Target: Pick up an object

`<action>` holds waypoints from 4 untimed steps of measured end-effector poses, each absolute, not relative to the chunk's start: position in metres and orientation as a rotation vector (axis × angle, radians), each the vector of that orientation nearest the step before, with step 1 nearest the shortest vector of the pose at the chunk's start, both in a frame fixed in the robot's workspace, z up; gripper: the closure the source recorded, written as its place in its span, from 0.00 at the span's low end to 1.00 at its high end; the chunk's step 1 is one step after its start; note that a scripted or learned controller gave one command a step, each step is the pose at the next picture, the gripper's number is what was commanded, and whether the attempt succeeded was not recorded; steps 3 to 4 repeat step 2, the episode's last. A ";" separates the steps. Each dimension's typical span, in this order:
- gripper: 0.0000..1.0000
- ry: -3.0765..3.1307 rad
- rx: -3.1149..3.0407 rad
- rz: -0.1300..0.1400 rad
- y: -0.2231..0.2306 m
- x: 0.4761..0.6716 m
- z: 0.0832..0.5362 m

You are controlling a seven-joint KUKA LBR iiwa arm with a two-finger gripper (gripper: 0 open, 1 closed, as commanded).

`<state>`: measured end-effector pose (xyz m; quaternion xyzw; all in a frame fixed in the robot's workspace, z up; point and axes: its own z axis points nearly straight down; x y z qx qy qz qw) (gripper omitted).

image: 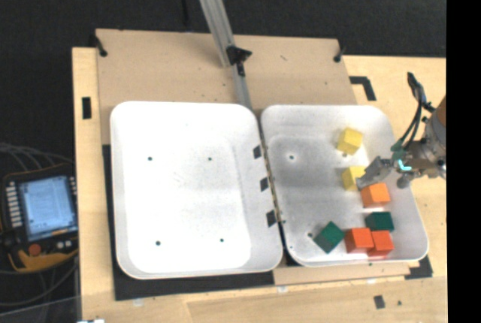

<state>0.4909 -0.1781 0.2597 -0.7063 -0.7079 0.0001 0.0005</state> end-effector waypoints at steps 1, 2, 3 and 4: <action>0.00 -2.224 -2.222 -0.003 -0.178 0.492 0.261; 0.00 -2.218 -2.220 0.006 -0.176 0.490 0.199; 0.00 -2.218 -2.220 0.006 -0.176 0.490 0.199; 0.00 -2.218 -2.220 0.006 -0.176 0.490 0.199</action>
